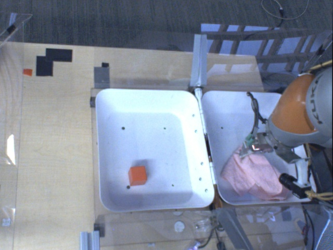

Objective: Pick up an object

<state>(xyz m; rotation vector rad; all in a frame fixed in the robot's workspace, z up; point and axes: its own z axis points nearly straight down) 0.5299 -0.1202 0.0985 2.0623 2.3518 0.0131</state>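
I see orange block [138, 175] in left bin [112, 139]. Pink cloth [253, 175] bunched in right bin [229, 113]. My hand [255, 142] touching cloth's top edge.

soft pink cloth [255, 177], matt wooden bench [52, 139]

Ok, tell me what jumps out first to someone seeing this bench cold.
The arm's orange band at the right edge, hanging over the right bin, catches the eye first. Below it, a crumpled pink cloth lies in that bin's near corner, with the gripper at its top edge. A small orange block sits alone in the left bin.
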